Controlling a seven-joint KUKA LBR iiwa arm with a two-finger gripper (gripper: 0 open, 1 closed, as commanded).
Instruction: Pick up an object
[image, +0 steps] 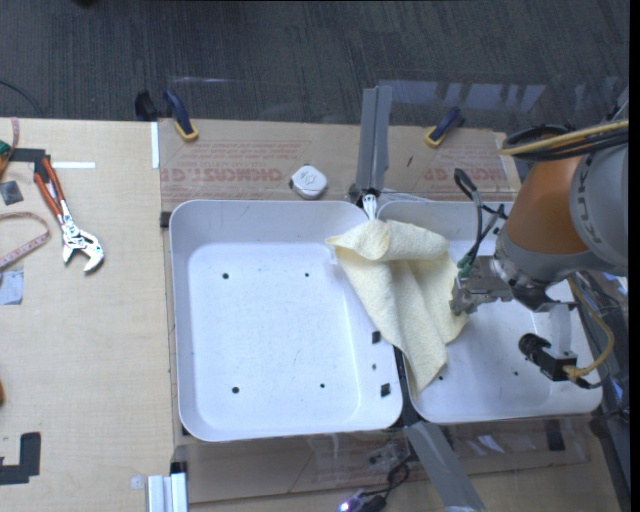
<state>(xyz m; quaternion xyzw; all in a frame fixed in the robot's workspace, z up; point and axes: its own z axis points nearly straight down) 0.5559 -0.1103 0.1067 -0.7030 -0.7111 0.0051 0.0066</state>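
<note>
A pale yellow towel (405, 290) lies crumpled over the wall between the two bins. Most of it hangs into the right bin (490, 375), and one corner reaches into the left bin (270, 330). My gripper (463, 298) is low over the right bin, right against the towel's right edge. The wrist body and the cloth hide its tips. The grey arm with its orange band (545, 205) reaches in from the right above it.
A grey upright post (372, 140) stands at the back between the bins. A small white round object (309, 181) lies behind the left bin. A red-handled wrench (68, 230) rests on the bench at far left. Cables (560, 365) hang by the arm over the right bin.
</note>
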